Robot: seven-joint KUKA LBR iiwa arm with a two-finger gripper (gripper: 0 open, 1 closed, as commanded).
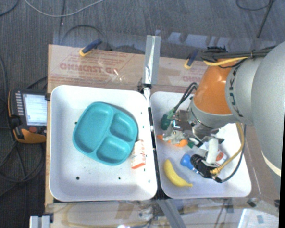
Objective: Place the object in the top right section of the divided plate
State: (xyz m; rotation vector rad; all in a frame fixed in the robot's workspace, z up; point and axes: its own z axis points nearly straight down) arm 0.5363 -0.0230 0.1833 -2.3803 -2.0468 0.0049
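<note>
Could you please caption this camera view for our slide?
KUKA arm reaching into the right bin beside a banana; teal divided plate in the left bin.

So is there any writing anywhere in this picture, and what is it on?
"KUKA": grey letters running down the robot arm; only part of them shows.
Red print, upside down, on the cardboard sheet behind the bins: too faint to read.
Handheld screen left of the bench: something is displayed, too small to read.
Small white and orange packet beside the teal plate: markings too blurred to read.
</note>
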